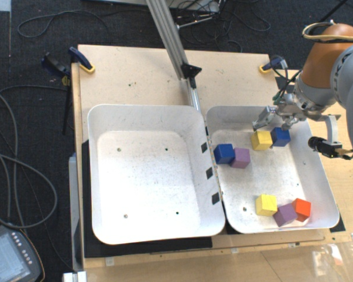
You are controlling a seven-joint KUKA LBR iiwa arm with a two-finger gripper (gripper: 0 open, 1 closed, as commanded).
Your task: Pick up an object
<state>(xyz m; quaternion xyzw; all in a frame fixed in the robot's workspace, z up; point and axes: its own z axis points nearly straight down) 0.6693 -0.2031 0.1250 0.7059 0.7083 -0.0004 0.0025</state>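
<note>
My gripper (276,122) hangs over the back of the right bin (317,175), open, with nothing between its fingers. Just in front of it lie a yellow cube (262,140) and a blue cube (280,137), side by side and touching. Further left in the same bin, a second blue cube (224,153) rests against a purple cube (241,157). Near the bin's front edge sit another yellow cube (266,204), a purple cube (285,214) and an orange cube (303,208), close together.
The left bin (100,157) lies beside the right one, and their rims meet in the middle. A slanted metal pole (167,31) rises from the bench behind the bins. Clamps (82,60) hold the board's back corners.
</note>
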